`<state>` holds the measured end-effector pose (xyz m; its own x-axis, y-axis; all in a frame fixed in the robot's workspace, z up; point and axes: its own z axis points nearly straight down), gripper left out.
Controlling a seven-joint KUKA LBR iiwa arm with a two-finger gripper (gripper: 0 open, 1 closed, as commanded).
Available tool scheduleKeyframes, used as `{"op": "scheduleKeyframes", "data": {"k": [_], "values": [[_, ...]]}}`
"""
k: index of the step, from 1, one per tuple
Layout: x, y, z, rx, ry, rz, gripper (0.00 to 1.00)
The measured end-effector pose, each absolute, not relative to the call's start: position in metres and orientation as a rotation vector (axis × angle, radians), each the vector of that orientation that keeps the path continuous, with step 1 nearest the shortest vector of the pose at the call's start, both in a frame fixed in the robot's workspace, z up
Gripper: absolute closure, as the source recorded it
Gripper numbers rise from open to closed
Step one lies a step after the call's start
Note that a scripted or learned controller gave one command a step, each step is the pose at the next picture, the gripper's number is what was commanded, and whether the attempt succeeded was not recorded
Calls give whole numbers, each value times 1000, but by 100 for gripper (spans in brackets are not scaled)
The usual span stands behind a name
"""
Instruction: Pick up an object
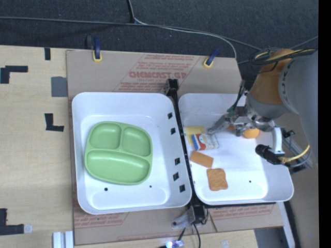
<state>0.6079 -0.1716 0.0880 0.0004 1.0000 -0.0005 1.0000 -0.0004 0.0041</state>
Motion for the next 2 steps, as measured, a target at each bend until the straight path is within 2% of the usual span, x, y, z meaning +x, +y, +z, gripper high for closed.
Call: {"op": "scheduleKeyframes", "data": {"k": [1, 2], "values": [[612, -169, 104, 2208, 2220, 17, 100], [606, -164, 164, 2217, 2221, 3, 100]]}}
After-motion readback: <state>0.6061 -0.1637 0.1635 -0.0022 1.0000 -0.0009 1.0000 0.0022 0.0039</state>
